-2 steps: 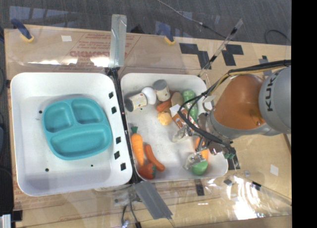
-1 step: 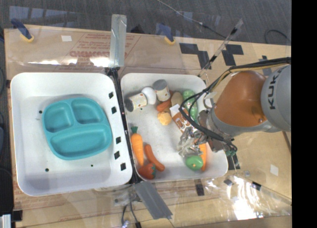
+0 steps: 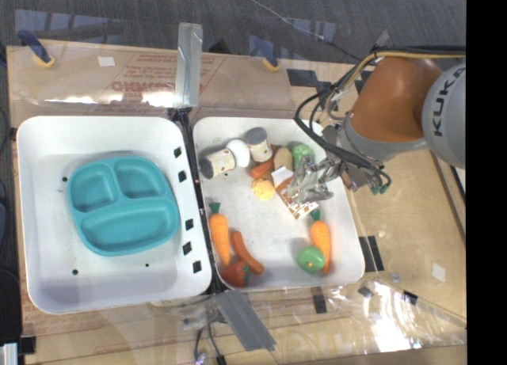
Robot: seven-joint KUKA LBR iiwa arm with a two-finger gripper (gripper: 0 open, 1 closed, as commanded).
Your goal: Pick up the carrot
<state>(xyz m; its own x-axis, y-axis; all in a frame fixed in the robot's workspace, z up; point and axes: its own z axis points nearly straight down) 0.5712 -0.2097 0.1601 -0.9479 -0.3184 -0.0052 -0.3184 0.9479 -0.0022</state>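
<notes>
Hovering claw (image 3: 307, 185) mid-bin; carrot (image 3: 320, 237) just beside right wall (image 3: 354, 225).

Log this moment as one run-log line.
arm: over right bin | gripper: above box, nothing held | carrots: one front right, one left wall | picked: no

Left bin (image 3: 32, 197): a teal compartment tray (image 3: 123, 203) lies flat near its centre. Right bin (image 3: 344, 233): small cans (image 3: 255, 144), a white ball (image 3: 238, 151), a green pepper (image 3: 311, 258), a sausage (image 3: 245, 252).
</notes>
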